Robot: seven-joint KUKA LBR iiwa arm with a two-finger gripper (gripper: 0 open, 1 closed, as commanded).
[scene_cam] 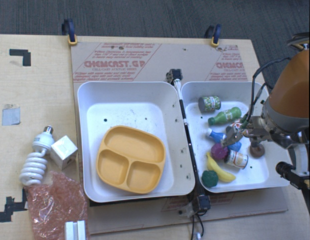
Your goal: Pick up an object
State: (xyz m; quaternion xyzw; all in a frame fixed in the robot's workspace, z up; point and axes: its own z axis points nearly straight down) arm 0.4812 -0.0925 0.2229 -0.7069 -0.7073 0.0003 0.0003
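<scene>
Two white bins sit side by side on the bench; the left bin (pixel 90 134) carries a yellow divided plate (pixel 130 159), and the right bin (pixel 192 134) is where the action is. The arm (pixel 290 94) reaches in from three o'clock, and the gripper (pixel 234 134) hovers low over the middle of the clutter — right above a blue object (pixel 217 135) and a purple object (pixel 219 151); whether its fingers are spread or pressed together, I cannot tell from this angle, and nothing shows between them. At twelve o'clock from the gripper lies a green bottle (pixel 225 117), with a small green-labelled can (pixel 209 103) beyond it toward eleven; at six o'clock a small jar (pixel 238 159) lies on its side, touching a banana (pixel 220 170); a dark green ball (pixel 210 178) rests at the bin's seven o'clock corner. Off at nine o'clock on the bench — a spiral light bulb (pixel 36 160), a white cube (pixel 64 150) just beside it, and crinkled pink wrap (pixel 57 204).
</scene>
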